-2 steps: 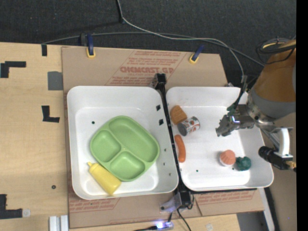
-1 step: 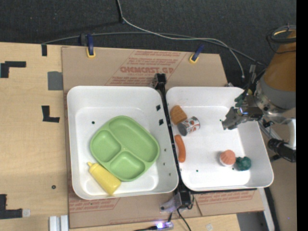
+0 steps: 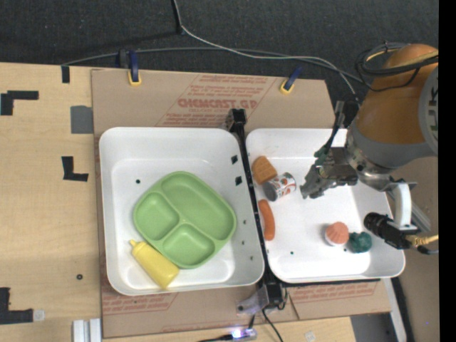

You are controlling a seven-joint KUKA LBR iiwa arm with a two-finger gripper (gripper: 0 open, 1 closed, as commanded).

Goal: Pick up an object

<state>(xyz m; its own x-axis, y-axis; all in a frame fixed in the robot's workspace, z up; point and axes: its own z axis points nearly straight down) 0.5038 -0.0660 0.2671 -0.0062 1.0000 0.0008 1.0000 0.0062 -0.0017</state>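
oddly, cardboard (image 3: 214, 98) print unreadable; gripper (image 3: 313, 189) beside can (image 3: 283, 185), grip state unclear.

- Both white bins (image 3: 114, 191) look like smooth plastic with a faint sheen.
- The green divided plate (image 3: 185, 218) is smooth, matt plastic.
- The yellow bottle (image 3: 153, 263) looks like soft-sheen plastic.
- The sheet under the bins (image 3: 214, 102) is brown printed cardboard, matt.
- The surface (image 3: 43, 191) looks like pale, matt wood.
- The small can (image 3: 282, 186) has a glossy printed label.
- The pincer (image 3: 317, 184) is dark, dull metal.
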